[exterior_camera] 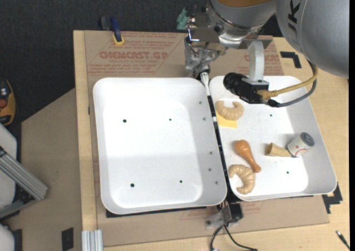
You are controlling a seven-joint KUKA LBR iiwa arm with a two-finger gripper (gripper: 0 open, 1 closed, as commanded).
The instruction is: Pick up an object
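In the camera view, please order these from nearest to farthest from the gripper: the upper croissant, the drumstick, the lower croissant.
Measured from the gripper:
1. Upper croissant, top of the right bin.
2. Drumstick, middle of that bin.
3. Lower croissant, near its front edge.

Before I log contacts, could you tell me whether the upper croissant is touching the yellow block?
Touching: the camera view shows the upper croissant overlapping the yellow block with no gap.

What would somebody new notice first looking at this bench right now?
Probably the big grey arm with its orange band, reaching in at the top right over the back edge of the bins. Next, the toy foods in the right bin: two croissants, a drumstick and an ice-cream cone. The left bin sits beside it.
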